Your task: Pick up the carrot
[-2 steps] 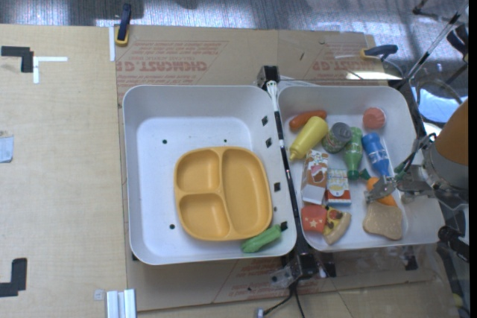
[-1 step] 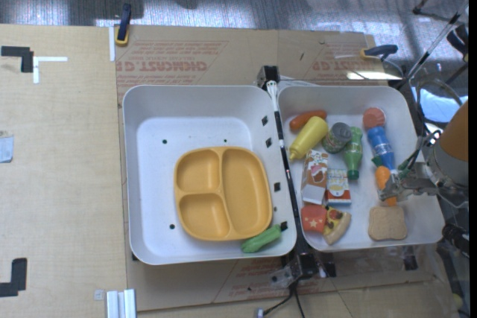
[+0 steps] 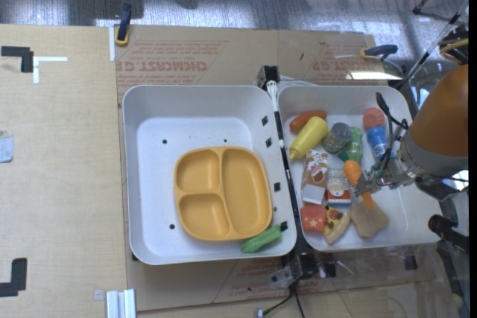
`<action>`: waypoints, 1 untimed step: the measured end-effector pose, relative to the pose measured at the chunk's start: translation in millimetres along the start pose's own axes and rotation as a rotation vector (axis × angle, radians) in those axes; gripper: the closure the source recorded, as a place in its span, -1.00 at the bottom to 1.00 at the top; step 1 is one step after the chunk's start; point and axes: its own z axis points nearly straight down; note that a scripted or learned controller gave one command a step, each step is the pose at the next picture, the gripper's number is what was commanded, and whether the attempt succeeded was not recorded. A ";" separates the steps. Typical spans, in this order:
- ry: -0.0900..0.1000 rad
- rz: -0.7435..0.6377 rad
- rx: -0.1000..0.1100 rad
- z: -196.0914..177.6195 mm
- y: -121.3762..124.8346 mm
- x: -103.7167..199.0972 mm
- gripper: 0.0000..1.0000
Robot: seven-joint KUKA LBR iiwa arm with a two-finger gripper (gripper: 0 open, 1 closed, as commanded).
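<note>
I see the carrot in the right bin, a small orange piece near the bin's middle, lying just at the tip of the jaws. Its lower end runs under the metal of the jaws, so I cannot tell whether it is pinched or merely touched, and I cannot tell whether the jaws are spread or pressed together; they blur into the clutter. At 9 o'clock from the carrot lie small printed cartons, their labels too small to read. At 11 o'clock is a yellow bottle, with a red sausage-like piece beyond it. At 12 o'clock sits a grey can beside a green item; at 1 o'clock a blue and red bottle, partly crossed by a dark cable. At 5 o'clock is a tan bread slice, at 7 o'clock a pizza wedge and a red piece. The arm is cut off by the picture's right side. Far at 9 o'clock, the left bin holds a yellow divided plate with a green pod at its 5 o'clock rim. Both bins rest on cardboard on the table.
</note>
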 end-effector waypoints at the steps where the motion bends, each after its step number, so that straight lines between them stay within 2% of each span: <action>1: -0.001 0.027 0.000 -45.3 18.7 55.3 1.00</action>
